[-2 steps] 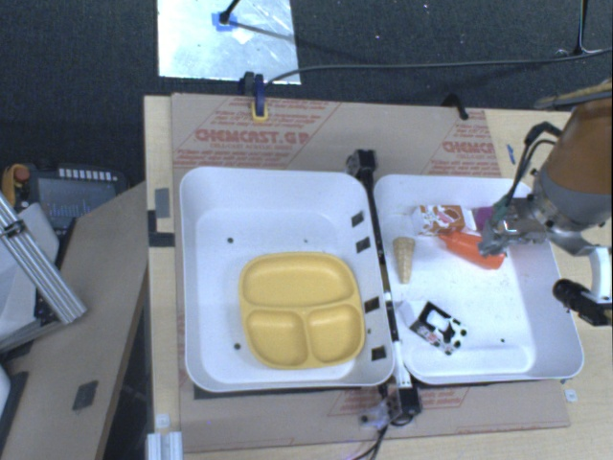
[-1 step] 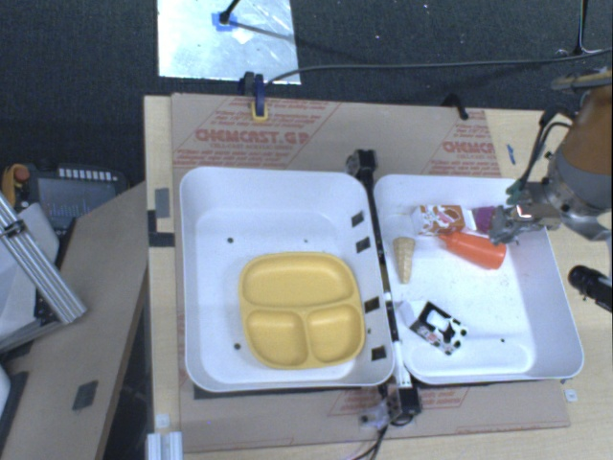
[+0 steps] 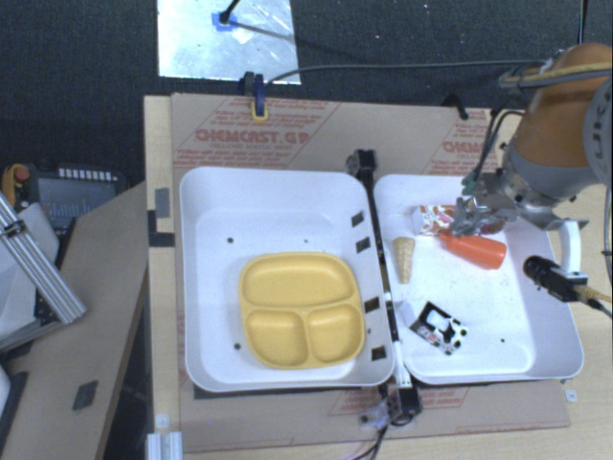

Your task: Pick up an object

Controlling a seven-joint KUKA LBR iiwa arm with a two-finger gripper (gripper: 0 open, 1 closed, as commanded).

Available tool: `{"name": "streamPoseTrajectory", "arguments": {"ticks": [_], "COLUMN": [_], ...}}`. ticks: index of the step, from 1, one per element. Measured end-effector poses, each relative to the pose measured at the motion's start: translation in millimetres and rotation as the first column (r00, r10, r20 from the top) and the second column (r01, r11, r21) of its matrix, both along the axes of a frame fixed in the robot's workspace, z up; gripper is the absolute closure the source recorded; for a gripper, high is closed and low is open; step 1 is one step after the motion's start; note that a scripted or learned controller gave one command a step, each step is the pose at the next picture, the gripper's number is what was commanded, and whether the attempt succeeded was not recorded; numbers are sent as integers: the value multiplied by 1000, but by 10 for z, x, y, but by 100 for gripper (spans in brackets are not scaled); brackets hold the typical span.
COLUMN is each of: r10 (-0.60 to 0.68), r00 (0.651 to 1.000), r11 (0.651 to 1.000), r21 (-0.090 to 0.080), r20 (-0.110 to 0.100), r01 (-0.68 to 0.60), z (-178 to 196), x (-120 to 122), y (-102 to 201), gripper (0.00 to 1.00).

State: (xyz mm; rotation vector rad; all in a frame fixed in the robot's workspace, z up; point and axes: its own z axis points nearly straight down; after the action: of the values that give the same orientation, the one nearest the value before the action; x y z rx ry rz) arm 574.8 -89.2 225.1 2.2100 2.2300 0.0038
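While the arm reaches in from the right, its tool (image 3: 469, 217) hangs low over the far part of the right bin (image 3: 551, 348), directly above the spot where an orange carrot-shaped toy (image 3: 474, 248) meets a small red-and-white packet (image 3: 436, 218). Whether the tool is released or clenched cannot be told, since the wrist hides its tip. The carrot-shaped toy lies flat, its thick end pointing right, and the packet touches or nearly touches its left end; this crowding probably makes a clean grasp of either one harder. A cream cone (image 3: 404, 257) lies just left of them, near the divider, and a black-and-white block (image 3: 440, 327) rests nearer, well apart from the rest. A yellow divided tray (image 3: 302, 310) lies in the left bin (image 3: 206, 257), far from the tool's reach here. Both bins sit side by side on the bench (image 3: 163, 142). Judged from position, the carrot-shaped toy or the packet is the likely target.
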Motion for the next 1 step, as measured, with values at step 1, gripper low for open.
{"name": "streamPoseTrajectory", "arguments": {"ticks": [1], "r10": [1], "r00": [1000], "r11": [1000], "r21": [1], "r20": [1], "r01": [-1], "z": [111], "x": [224], "y": [495], "gripper": [100]}}
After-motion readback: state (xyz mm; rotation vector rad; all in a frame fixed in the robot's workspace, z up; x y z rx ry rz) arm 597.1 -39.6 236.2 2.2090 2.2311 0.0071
